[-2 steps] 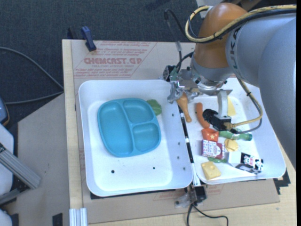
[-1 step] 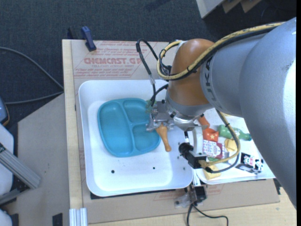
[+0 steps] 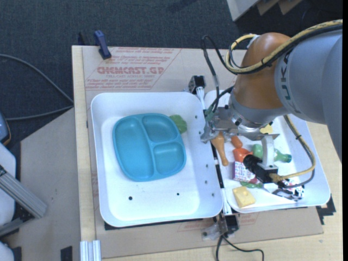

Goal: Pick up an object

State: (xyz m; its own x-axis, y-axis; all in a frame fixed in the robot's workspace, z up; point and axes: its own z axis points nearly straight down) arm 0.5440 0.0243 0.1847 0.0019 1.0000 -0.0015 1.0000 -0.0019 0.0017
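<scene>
2 white bins are seen from above. In the left bin (image 3: 109,200) a blue divided plate (image 3: 148,145) is laid. Over the right bin (image 3: 321,184) the gripper (image 3: 220,128) is lowered; whether it is spread or pressed together cannot be told. An orange carrot-like toy (image 3: 219,146) is found just below it, its long axis running along the divider.
</scene>
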